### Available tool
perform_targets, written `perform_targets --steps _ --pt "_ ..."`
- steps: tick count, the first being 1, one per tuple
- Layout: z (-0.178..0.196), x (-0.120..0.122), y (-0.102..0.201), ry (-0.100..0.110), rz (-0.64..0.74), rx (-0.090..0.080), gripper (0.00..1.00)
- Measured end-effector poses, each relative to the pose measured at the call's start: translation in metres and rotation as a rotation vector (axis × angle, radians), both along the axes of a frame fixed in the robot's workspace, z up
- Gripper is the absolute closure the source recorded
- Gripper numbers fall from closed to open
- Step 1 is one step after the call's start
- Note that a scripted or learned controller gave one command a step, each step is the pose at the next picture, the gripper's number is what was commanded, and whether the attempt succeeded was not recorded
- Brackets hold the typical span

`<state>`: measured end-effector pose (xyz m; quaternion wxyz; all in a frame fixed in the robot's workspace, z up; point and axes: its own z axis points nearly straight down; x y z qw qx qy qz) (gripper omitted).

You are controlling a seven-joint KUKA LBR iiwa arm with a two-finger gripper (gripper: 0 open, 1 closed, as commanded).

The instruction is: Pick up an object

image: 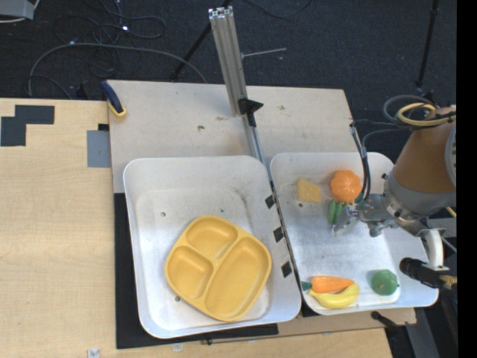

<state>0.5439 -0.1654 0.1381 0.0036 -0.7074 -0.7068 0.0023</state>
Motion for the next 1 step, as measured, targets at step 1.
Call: perform_targets --steps 1 --pt "-0.036 0.0012 -0.001 -0.01 0.001 -0.003 0.0"
